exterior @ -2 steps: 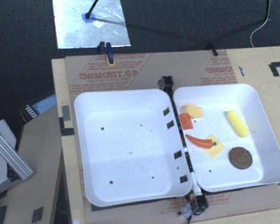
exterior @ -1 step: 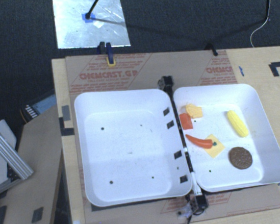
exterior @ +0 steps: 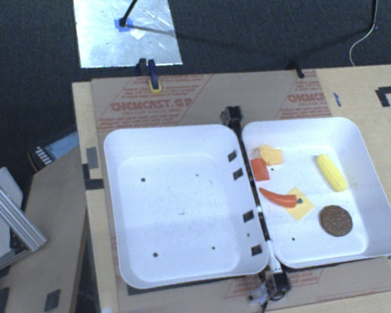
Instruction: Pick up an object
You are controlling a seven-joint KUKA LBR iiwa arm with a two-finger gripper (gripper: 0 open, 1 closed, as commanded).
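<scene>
Your view looks down on the bench, a pale board printed with red lettering, carrying two shallow white bins side by side. The left bin is the larger surface you see; its floor shows a few small dark dots. The right bin touches it along a dark hinged seam running down the middle, and this is where every pickable object lies.

No part of the arm, wrist or fingers lies over either bin, so you cannot tell how the fingers stand, and nothing here is held.

Working down in size among the objects: a brown round patty sits near the right bin's front right corner. A yellow corn cob lies tilted, behind the patty and well apart from it. A red-orange chili pepper lies slantwise near the seam, its tip resting on a flat yellow square slice. Behind them, a small red block sits just beside the seam, touching a yellow chunk at its far right corner.

Beyond the bench, a silvery sheet lies on the dark floor, and a yellow clamp grips the board's far edge.
</scene>
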